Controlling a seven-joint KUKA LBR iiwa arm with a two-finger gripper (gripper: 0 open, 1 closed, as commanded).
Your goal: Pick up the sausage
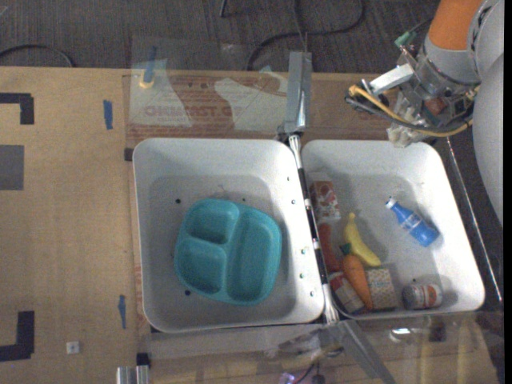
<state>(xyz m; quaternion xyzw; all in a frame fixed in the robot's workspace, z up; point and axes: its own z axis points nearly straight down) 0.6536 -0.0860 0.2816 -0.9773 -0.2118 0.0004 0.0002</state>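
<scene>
Pincer [412,126] sits at upper right, above the back rim of the right bin [460,214], at the end of the grey arm [464,30] with its orange band; cables and fittings crowd the wrist, so cannot tell how far it is open, and nothing is visible in its grip. Right bin contents, nearest outward: blue bottle [413,222] lying tilted, apart from the rest; yellow banana [360,242] near the middle; small printed packet [324,200] against the left wall. Sausage [329,248], reddish brown, lies lengthwise along that left wall, just below the packet and beside the banana, well apart from the pincer. Orange carrot [357,278] lies just below the banana; small box [382,286] beside it; round can [422,296] near the front right corner. Left bin [152,174] holds a teal divided plate [229,250]. Both bins rest on the tan counter [64,214].
</scene>
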